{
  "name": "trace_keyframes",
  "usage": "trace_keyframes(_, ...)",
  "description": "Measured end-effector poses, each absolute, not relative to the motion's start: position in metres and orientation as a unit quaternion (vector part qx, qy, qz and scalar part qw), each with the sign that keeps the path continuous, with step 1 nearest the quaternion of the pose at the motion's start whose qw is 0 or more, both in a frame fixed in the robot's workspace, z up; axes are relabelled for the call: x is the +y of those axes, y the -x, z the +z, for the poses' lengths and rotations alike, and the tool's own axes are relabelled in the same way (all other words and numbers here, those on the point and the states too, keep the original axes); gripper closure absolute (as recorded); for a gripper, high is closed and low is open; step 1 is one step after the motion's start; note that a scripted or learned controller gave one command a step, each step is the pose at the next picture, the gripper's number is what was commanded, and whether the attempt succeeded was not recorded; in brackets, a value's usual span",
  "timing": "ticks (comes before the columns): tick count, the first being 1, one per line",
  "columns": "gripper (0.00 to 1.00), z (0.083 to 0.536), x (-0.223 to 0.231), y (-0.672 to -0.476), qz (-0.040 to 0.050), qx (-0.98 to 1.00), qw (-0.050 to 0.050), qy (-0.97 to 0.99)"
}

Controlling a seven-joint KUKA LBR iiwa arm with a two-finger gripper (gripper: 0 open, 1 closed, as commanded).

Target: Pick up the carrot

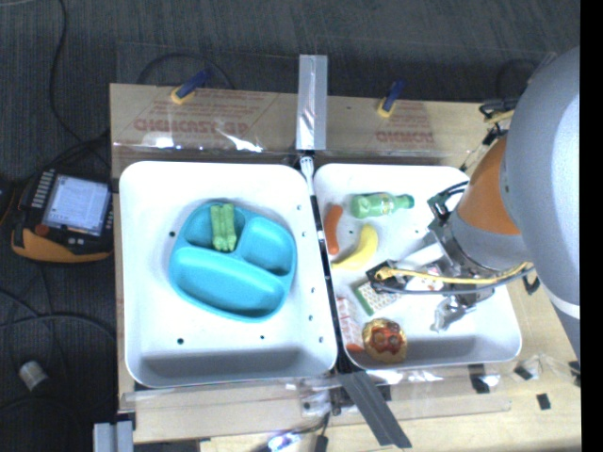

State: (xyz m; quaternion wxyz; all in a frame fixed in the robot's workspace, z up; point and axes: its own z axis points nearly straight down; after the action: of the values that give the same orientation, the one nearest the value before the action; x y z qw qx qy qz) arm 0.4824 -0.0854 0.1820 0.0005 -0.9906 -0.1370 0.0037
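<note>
Two white bins: the left bin (151, 347) holds one blue divided plate (236, 262) with green beans (223, 226); the right bin (490, 342) holds one carrot (332, 230) against its left wall, one banana (358, 249), one green bottle (380, 203). Gripper (450, 316) state indiscernible.
</note>
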Motion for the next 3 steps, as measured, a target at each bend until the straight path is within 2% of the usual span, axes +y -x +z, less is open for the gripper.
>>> trace_keyframes(1,0.0,0.182,-0.064,-0.483,0.0034,-0.116,0.001,0.993)
trace_keyframes(2,0.0,0.105,-0.103,-0.485,-0.0022,-0.099,-0.001,0.995)
trace_keyframes(3,0.0,0.283,-0.147,-0.527,0.0028,-0.1,-0.001,0.995)
